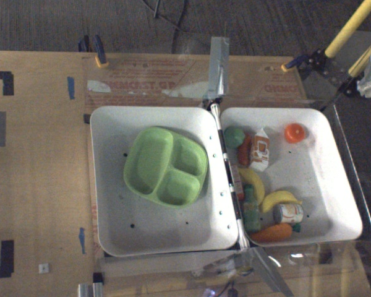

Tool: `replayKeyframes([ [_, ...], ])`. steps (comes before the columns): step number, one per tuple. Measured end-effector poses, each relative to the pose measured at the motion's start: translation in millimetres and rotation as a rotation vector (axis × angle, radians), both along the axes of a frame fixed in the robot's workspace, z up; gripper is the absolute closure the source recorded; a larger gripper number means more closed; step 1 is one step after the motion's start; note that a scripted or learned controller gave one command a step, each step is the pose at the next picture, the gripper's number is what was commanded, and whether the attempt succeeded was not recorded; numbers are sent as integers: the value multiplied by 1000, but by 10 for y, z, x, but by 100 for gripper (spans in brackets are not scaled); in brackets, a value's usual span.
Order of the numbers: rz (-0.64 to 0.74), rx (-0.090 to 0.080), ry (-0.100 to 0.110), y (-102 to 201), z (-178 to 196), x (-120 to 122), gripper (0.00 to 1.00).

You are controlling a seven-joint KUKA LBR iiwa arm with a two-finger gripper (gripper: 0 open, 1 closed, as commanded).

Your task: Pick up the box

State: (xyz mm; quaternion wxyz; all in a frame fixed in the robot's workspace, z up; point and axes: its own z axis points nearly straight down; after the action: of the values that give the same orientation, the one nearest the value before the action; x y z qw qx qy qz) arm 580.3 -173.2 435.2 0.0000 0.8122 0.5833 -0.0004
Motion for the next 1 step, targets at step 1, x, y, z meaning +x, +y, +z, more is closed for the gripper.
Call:
replayKeyframes([
  [1, 2, -2, -3, 3, 110, 10, 100],
])
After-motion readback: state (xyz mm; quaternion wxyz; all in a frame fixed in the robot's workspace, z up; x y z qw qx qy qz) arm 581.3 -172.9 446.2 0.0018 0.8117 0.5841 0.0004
